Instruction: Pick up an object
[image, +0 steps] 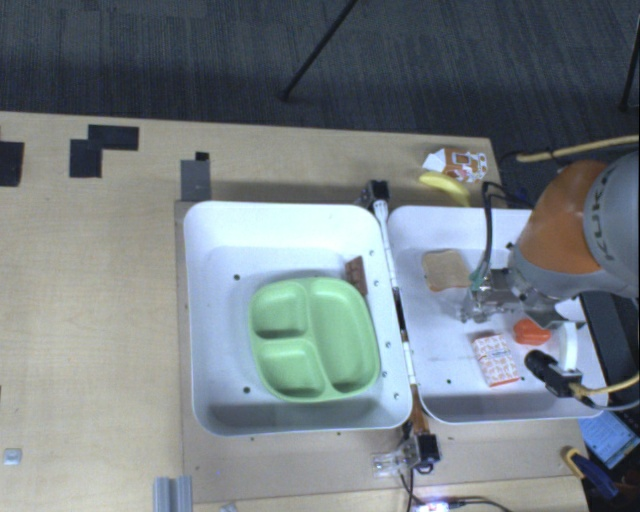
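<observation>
Gripper (480, 305) hovers over right bin (440, 385), jaws can't tell tbh; imo drop straight onto red-white packet (496, 359); avoid orange piece (531, 331).

A: Left white plastic bin (205, 300) is mostly hogged by the green three-compartment tray (314, 337); bare floor only along its upper left.

B: Right white bin (425, 385) has open floor lower left, beside the red-patterned flat packet (496, 359).
</observation>
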